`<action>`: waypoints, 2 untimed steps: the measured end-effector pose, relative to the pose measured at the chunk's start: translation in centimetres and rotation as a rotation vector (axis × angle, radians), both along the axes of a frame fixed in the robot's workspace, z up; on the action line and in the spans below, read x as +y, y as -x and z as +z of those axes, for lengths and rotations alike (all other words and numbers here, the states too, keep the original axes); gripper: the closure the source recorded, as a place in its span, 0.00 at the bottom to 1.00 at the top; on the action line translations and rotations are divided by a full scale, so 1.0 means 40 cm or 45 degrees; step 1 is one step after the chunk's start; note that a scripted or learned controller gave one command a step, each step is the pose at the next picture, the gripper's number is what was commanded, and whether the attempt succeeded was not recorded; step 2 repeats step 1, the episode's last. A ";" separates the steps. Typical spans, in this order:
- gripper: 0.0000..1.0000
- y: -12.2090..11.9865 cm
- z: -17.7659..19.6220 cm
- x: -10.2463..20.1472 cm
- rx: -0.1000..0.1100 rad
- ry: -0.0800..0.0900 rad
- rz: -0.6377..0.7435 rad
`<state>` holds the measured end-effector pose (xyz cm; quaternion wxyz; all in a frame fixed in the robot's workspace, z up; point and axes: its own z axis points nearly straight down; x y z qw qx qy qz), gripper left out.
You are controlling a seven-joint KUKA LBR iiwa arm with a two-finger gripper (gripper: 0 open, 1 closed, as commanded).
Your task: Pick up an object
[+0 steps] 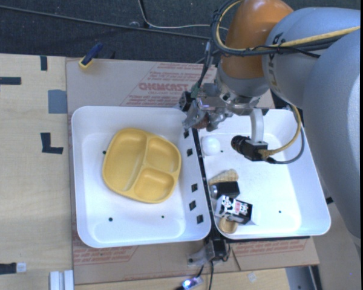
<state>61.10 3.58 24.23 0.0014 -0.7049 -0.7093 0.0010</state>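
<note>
The arm [302, 59], grey with its orange band, reaches in from the right and hangs over the seam between the two white bins on the worktop [24, 162], its wrist above the top edge of the right bin [302, 210]. The left bin [85, 180] carries a yellow divided tray [142, 165] lying flat near its middle. The right bin holds the smaller candidates: a black and white packet [235, 208] low near the divider, a tan piece [224, 176] just above it, and a small white ball [211, 144] near the upper left corner. The tool [201, 118] sits at the upper end of the divider, close to the ball, with nothing visibly in it; whether it is spread or pressed together cannot be told from here. The step in hand looks like the approach, before any grasp. The next move would call for settling on one object, probably the nearby ball, centring above it clear of the bin wall, and descending
</note>
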 end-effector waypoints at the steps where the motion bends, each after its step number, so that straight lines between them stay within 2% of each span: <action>1: 1.00 -0.020 -0.026 0.129 -0.001 0.001 0.000; 2: 1.00 -0.020 -0.026 0.129 -0.001 0.001 0.000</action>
